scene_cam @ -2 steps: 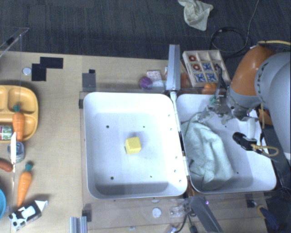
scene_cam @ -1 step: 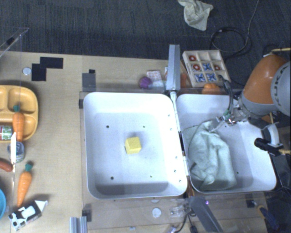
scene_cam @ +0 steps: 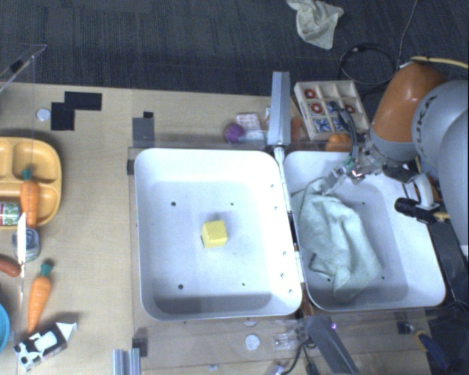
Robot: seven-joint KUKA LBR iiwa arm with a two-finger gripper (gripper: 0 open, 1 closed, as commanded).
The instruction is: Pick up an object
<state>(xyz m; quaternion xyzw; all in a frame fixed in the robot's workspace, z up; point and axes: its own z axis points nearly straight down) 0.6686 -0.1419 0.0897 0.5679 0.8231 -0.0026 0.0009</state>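
Cloth beside yellow block.

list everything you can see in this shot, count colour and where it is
shallow white plastic bins: 2, white, side by side on the bench
small yellow block: 1, yellow, middle of the left bin
crumpled pale green cloth: 1, pale green, in the right bin
yellow divided tray: 1, yellow, left edge of the bench
toy carrots: 2, orange, one on the tray, one below it
small purple object: 1, purple, behind the left bin
compartment box of small parts: 1, beige, behind the right bin
crumpled rag: 1, off-white, on the dark floor at top
robot arm: 1, grey with orange band, from the right
gripper: 1, dark, over the cloth's upper end
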